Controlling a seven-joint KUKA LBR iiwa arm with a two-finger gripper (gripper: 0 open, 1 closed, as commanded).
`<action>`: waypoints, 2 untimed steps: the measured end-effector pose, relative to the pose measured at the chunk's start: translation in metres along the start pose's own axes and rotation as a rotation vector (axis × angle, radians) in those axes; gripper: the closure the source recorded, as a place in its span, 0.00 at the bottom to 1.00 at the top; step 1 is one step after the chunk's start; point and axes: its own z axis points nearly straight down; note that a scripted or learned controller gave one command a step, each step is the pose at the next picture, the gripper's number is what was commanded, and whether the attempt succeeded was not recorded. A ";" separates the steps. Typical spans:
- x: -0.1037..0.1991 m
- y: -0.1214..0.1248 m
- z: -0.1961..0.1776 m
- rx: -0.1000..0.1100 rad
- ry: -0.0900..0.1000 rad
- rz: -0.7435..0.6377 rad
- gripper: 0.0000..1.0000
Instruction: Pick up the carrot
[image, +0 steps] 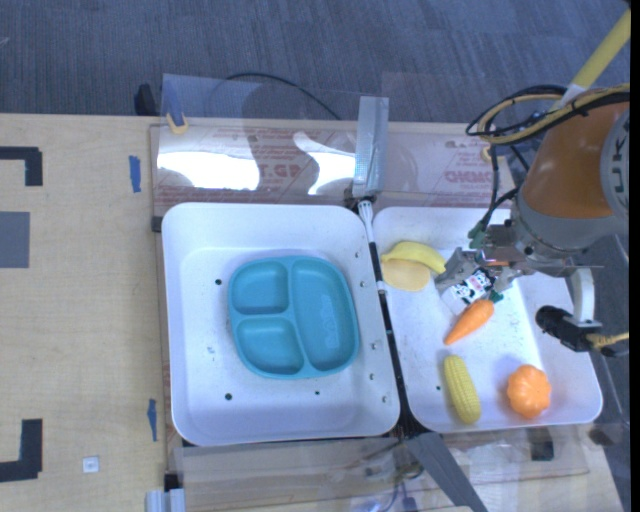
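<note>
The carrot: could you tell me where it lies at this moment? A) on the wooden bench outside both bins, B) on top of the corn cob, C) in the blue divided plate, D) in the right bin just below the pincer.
D: the carrot lies on the floor of the right bin, just below the pincer, apart from the corn cob.
</note>
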 end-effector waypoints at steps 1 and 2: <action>-0.051 -0.038 0.099 -0.009 -0.003 -0.056 0.00; -0.051 -0.036 0.088 -0.017 -0.006 -0.055 1.00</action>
